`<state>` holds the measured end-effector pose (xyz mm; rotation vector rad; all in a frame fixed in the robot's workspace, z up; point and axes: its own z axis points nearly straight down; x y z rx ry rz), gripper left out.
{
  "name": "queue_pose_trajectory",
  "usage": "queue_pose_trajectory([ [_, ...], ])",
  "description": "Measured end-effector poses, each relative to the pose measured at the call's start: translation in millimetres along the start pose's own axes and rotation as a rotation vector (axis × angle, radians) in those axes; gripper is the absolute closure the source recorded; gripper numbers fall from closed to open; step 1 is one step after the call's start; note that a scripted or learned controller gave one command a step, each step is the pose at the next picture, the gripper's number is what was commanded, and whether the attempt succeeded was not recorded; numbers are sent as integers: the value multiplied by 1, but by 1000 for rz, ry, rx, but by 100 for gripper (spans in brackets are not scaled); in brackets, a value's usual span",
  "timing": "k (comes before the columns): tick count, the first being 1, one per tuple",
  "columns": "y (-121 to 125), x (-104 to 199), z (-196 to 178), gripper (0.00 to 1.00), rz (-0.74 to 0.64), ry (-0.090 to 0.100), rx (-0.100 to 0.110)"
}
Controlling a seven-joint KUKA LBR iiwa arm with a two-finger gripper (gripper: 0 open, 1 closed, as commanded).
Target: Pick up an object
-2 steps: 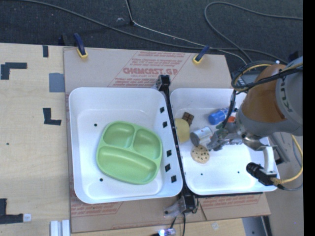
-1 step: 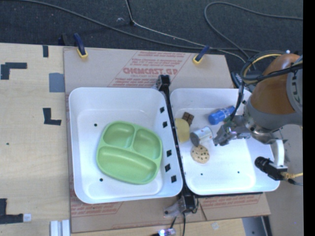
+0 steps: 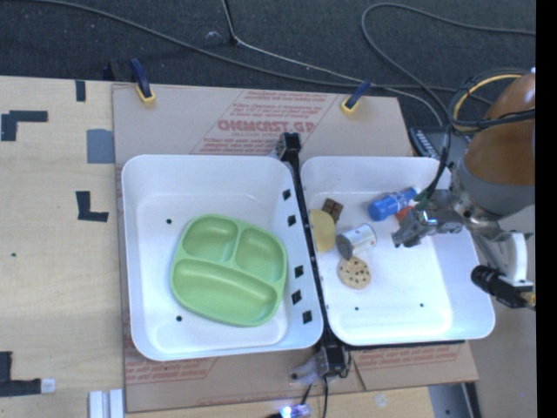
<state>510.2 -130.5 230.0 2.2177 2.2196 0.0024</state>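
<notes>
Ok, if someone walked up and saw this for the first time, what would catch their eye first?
Probably the green divided plate, lying alone in the left bin. Next, the small cluster in the right bin: a blue bottle, a silver can, a cookie, a yellow piece and a small brown block. The gripper hangs at that bin's right side, just beside the bottle.

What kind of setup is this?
Likely a robot grasping test bench in a lab: two white bins clamped to cardboard, loose cables on the floor, small toy items like a cookie.
</notes>
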Motion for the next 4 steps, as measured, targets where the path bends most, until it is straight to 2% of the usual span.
queue_pose_trajectory([
  [1,14,58,10,100,-6,3,6],
  [2,30,103,9,100,-6,3,5],
  [4,46,207,-8,100,-6,3,5],
])
